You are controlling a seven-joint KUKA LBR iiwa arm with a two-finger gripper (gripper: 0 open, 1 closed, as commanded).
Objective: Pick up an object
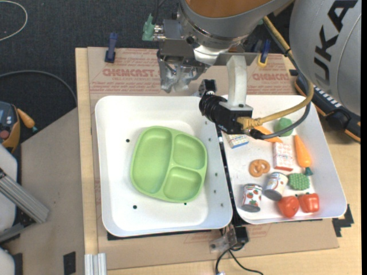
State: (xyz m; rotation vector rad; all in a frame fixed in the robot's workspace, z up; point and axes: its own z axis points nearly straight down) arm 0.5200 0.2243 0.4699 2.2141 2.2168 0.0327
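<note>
the arm reaches in from the right and hangs over the far edge of the bench, above the gap between the two bins. the gripper sits past the far rim of the left bin, over the cardboard; its metal fingers point down, but blur and the wrist above them hide how wide they stand, so i cannot tell, and nothing shows between them.

the left bin holds a green plate with three sections, lying flat near its middle.

the right bin holds the small things. a carrot lies near the right wall, a box just left of it. a pretzel sits near the middle. nearer, a can stands at the left, a tin tilts beside it, a tomato and a red pepper lie at the near edge, with a green knobbly piece just beyond them. a card lies at the far left, under the camera mount.
</note>
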